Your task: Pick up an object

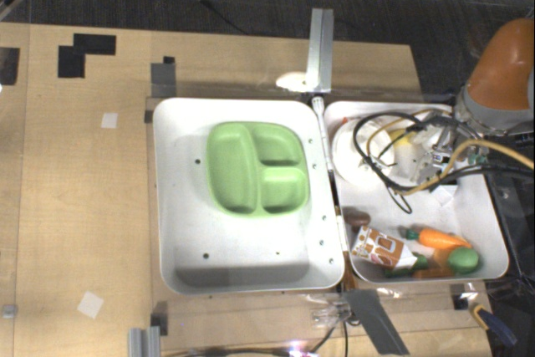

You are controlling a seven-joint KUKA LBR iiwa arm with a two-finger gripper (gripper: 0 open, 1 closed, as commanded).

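Fingers (418, 159) hide behind looping black wires in the right bin (493, 217); whether anything is grasped, I cannot tell. Near that bin's front wall, the orange carrot (440, 239) lies sideways, pointing left.

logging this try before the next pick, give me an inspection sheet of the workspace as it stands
surface: light wooden bench bearing a left white bin and a right white bin, side by side.
job's things: carrot, green ball-like item and small printed carton at the right bin's near end; green divided tray in the left bin.
clutter: small pale squares and black marks on the bench.
grippers: gripper low over the right bin's far half, hidden behind cables.
cables: black and yellow loops around the wrist.
surroundings: dark floor beyond the bench; metal post between the bins.
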